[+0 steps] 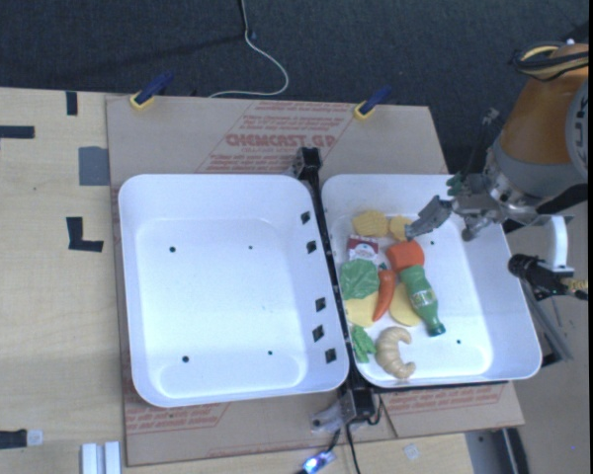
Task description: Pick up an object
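The right bin (494, 294) holds a heap of toy food. In it lie a green bottle (422, 302), a red tomato (405, 255), an orange carrot (383, 292), a green lettuce leaf (358, 279), a red-and-white packet (363, 250), a yellow bun (371, 223) and a tan croissant (395, 352). My gripper (450, 222) hangs over the bin's upper right part, just right of the heap and above the tomato. Its fingers (430, 215) are spread open with nothing between them.
The left bin (217, 284) sits beside the right one, with a black divider (321, 265) between them. Both rest on a cardboard sheet (267, 141) held by clamps. A black bracket (539, 273) juts out at the right bin's edge.
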Controlling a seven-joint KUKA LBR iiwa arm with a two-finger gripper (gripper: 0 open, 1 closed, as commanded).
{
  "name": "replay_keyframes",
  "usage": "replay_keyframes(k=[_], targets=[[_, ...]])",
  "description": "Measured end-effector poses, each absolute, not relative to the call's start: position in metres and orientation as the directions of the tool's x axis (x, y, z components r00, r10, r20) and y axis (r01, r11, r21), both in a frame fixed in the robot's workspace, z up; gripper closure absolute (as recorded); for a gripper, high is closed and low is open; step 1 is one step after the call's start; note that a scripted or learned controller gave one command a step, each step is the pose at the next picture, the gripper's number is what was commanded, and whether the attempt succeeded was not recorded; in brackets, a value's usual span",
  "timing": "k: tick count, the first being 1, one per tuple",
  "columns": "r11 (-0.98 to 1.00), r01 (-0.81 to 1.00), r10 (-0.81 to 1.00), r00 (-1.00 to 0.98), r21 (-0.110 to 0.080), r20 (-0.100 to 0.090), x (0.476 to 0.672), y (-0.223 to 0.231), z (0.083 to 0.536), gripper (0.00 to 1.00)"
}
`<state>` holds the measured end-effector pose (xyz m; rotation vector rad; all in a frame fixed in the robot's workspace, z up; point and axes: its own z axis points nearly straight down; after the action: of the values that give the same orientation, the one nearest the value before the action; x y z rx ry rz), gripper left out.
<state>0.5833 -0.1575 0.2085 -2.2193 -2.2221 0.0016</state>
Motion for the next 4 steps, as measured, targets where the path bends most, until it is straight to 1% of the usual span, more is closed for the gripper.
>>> replay_keyframes(k=[1,2,3,4], targets=[[0.004,1.0,1.0,-0.004,0.0,-0.001,0.647,-0.147,0.087,0.0],[0.004,1.0,1.0,-0.004,-0.005,0.0,0.645,-0.147,0.102,1.0],[-0.005,1.0,1.0,0.005,-0.001,0.0,0.59,-0.195,0.084,1.0],[0.004,1.0,1.0,-0.004,0.002,-0.001,0.624,-0.165,0.085,1.0]])
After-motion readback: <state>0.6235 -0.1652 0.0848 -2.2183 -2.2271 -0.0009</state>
